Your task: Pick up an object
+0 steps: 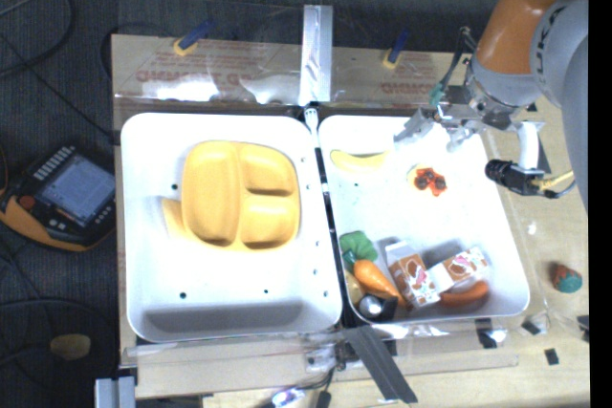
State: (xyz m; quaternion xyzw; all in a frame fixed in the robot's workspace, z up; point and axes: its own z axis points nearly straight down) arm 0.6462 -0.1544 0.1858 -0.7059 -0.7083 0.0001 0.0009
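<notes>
- Near edge, right bin (512, 244): toy carrot (375, 278), 2 small cartons (413, 278) and (467, 265), sausage (463, 294), green vegetable (356, 246), packed touching. Risk: a grab here may jam between neighbours.
- Mid: small red-orange piece (429, 179) alone; banana (359, 158) farther left.
- Left bin (143, 205): yellow divided tray (239, 193).
- Far right: gripper (436, 127) over the bin's far edge, carrying nothing; pincer spread cannot be told.
</notes>
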